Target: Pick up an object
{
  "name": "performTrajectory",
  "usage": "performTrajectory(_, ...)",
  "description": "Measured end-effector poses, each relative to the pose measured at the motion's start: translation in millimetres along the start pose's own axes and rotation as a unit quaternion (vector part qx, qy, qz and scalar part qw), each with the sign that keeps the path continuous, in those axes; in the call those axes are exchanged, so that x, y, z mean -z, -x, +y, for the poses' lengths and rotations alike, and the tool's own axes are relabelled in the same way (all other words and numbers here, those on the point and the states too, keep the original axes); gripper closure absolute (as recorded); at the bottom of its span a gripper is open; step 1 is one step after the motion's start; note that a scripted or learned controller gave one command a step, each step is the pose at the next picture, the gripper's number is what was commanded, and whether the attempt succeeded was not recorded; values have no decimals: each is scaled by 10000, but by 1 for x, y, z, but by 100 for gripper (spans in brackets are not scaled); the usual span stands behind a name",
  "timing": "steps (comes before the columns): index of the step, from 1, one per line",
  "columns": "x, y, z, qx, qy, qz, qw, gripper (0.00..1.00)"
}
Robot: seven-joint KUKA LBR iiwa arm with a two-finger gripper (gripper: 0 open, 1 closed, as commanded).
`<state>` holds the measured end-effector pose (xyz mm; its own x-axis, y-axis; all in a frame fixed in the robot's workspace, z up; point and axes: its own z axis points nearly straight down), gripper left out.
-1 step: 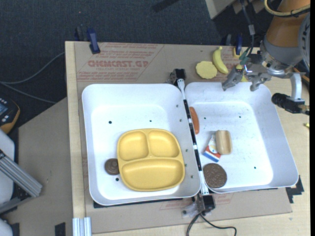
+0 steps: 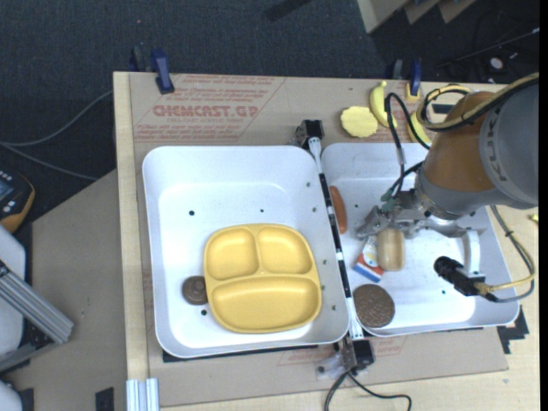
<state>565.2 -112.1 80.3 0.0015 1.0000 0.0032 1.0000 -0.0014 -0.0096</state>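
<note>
In the right bin point(image 2: 479, 311), the gripper point(image 2: 390, 225) is down low over the left half of the floor, reached in from the right on the grey arm point(image 2: 505, 148) with its orange band point(image 2: 454, 157). Whether it is open, closed or gripping something cannot be told; the metal end is too small and cluttered to read. A tan bread-like piece point(image 2: 391, 250) lies just below the gripper tip, touching or nearly touching it. Beside that piece, to its left, sits a small white item with red and blue marks point(image 2: 368, 268). A brown round cookie point(image 2: 374, 306) rests near the bin's front left corner. An orange-red sausage shape point(image 2: 339, 210) lies along the left wall. In the left bin point(image 2: 171, 187), a yellow divided plate point(image 2: 260, 276) sits toward the front, with a second brown cookie point(image 2: 195, 290) just beside its left edge. Two yellow toy foods point(image 2: 360, 121) rest on the board behind the right bin.
</note>
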Motion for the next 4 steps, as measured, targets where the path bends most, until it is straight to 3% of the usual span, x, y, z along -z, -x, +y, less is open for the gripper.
performTrajectory(1,15,1,4,1,61,-20,10000,100)
performTrajectory(2,14,1,4,1,56,-18,10000,0)
performTrajectory(3,3,-18,-53,0,9,0,10000,0)
performTrajectory(4,14,-17,-50,-1,51,-16,10000,100)
